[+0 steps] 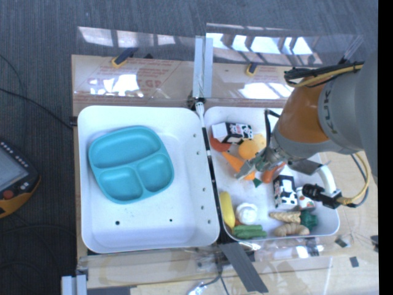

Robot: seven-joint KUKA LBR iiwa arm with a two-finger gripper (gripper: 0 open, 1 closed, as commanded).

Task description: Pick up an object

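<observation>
The right bin (331,226) holds a jumble of toy food. A black-and-white cow-patterned carton (237,129) lies at its back, with an orange fruit (252,147) and an orange carrot wedge (232,160) just in front. My gripper (263,163) is low in the middle of this bin, right beside the fruit and a red-orange piece (270,174). The grey wrist with its orange band (301,118) covers the bin's back right. A second cow-patterned toy (286,192) stands right of the gripper.
Along the front of the right bin lie a yellow banana (226,209), a white round piece (247,213), a green pod (249,231) and beige pieces (290,222). A blue divided plate (129,163) sits in the left bin (153,226).
</observation>
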